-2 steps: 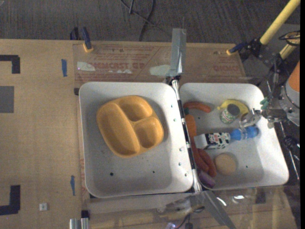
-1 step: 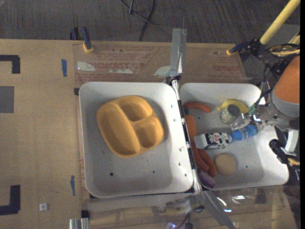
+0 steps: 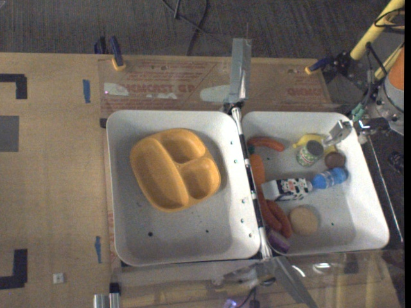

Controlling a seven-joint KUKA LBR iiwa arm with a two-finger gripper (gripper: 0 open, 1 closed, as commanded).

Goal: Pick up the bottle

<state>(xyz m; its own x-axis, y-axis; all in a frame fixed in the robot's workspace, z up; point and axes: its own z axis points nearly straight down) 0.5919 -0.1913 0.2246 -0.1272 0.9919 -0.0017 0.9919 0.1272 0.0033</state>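
**Bottle lying in the right bin, gripper at the far right corner**

Two shallow white bins sit side by side on the bench. The left white bin [image 3: 128, 236] holds a yellow plastic divided dish with three compartments [image 3: 175, 169], lying towards its far half.

The right white bin [image 3: 366, 223] holds the clutter. The white plastic bottle with a black-and-white cow-patch label and a blue cap [image 3: 303, 185] lies on its side near the middle of this bin, cap end pointing right. Just far of the cap sits a small brown round piece [image 3: 334, 160], and left of that a yellow cup with a grey inside [image 3: 311, 150]. An orange-red sausage [image 3: 266, 144] lies far left in the bin, and an orange carrot-shaped toy [image 3: 257, 170] runs along the left wall. A pair of reddish-brown sausages [image 3: 277, 215] lies near the left wall, with a purple item [image 3: 279, 241] at the near left corner. A tan round bun-like disc [image 3: 304, 221] rests near of the bottle.

The grey two-finger gripper [image 3: 340, 132] is above the far right corner of the right bin, just beside the yellow cup and well apart from the bottle's body. How far its jaws are parted I cannot tell, and nothing is seen between them.
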